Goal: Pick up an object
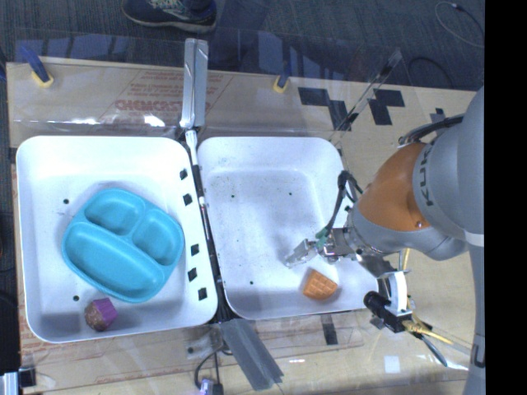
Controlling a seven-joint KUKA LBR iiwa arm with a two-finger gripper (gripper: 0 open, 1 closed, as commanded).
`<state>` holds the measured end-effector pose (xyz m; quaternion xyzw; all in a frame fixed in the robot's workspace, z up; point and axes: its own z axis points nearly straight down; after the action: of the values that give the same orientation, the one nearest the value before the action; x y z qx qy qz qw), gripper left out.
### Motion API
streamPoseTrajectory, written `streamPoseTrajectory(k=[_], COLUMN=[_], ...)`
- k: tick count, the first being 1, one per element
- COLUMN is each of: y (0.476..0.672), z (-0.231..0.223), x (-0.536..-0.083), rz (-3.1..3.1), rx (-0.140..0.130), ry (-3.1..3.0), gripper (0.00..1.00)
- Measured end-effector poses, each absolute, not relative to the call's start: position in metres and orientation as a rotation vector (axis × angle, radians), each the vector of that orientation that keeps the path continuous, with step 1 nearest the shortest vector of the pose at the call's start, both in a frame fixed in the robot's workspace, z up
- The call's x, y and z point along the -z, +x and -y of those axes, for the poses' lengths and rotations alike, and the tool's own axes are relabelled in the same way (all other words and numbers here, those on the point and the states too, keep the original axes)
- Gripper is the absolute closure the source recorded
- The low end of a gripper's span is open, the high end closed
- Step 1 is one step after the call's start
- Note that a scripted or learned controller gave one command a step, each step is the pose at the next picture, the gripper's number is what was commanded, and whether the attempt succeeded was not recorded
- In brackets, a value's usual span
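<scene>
A small orange wedge-shaped object (319, 285) lies in the right bin (247, 171) near its front right corner. My gripper (300, 253) hangs low over the same bin, just above and to the left of the orange object and apart from it. Nothing shows in its grasp. A small purple object (100, 313) rests in the front left corner of the left bin (41, 188). Beside it, a blue divided tray (123, 243) takes up the middle of that bin.
The grey arm with its orange band (395, 200) reaches in over the right bin's right wall. A metal divider (195, 81) stands between the bins at the back. A person's shoe (169, 8) is on the floor beyond the bench.
</scene>
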<state>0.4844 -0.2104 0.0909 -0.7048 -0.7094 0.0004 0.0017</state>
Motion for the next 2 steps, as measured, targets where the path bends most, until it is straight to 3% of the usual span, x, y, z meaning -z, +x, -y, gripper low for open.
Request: streamPoseTrajectory(k=[1,2], y=[0.618,0.476], z=[0.203,0.211], x=[-0.092,-0.092], rz=[2.231,2.226], rx=[-0.001,-0.001], ry=[-2.210,-2.213], gripper=[0.00,0.00])
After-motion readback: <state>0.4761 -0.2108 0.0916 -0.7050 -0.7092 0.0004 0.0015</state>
